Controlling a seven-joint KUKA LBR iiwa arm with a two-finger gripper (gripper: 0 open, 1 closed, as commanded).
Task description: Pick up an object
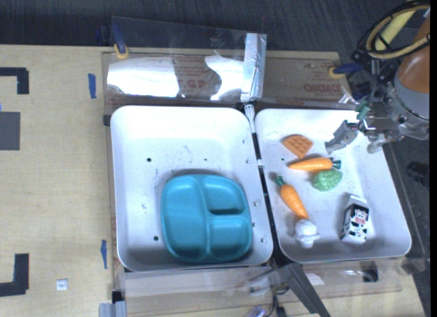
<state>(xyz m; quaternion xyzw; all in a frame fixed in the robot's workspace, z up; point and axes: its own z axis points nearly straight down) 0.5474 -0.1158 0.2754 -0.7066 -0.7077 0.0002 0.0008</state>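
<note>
Camera view: my claw (355,138) hangs open, gripping nothing, above the right bin (399,230); a toy carrot (313,164) lies just left.

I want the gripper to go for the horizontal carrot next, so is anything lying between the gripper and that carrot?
Nothing visible. The gripper hangs over the right bin, up and right of the horizontal carrot. The waffle and green vegetable flank the carrot but lie off that line.
</note>
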